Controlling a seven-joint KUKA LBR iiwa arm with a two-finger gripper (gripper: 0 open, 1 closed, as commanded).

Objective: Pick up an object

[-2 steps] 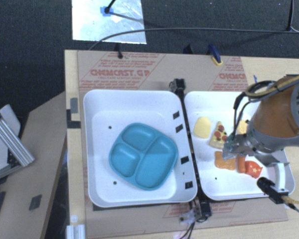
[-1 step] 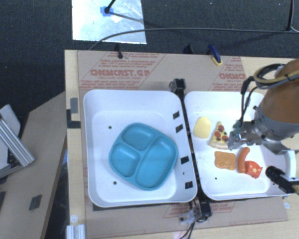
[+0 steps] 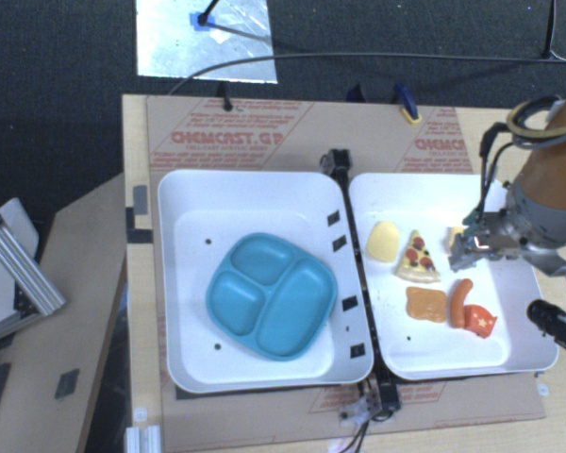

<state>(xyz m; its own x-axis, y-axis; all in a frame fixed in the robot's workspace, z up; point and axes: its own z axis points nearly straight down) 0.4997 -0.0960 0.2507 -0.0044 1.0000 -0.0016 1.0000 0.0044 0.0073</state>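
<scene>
Triangular pizza slice (image 3: 418,257), smooth plastic

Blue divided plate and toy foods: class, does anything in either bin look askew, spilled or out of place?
The blue divided plate sits skewed, corners turned against the left bin's walls. The pizza slice, yellow piece, orange piece, sausage and tomato lie loose in the right bin, none on it.

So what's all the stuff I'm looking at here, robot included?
Bins: two, white, side by side on the bench.
Divided plate: one, blue, in the left bin.
Yellow piece: one, pale yellow, right bin, near the divider.
Pizza slice: one, yellow with red spots, right bin.
Orange piece: one, below the pizza slice.
Sausage: one, orange-red, right bin.
Tomato: one, red, beside the sausage.
Arm: one, grey, from the right.
Tool: one, over the right bin.
</scene>
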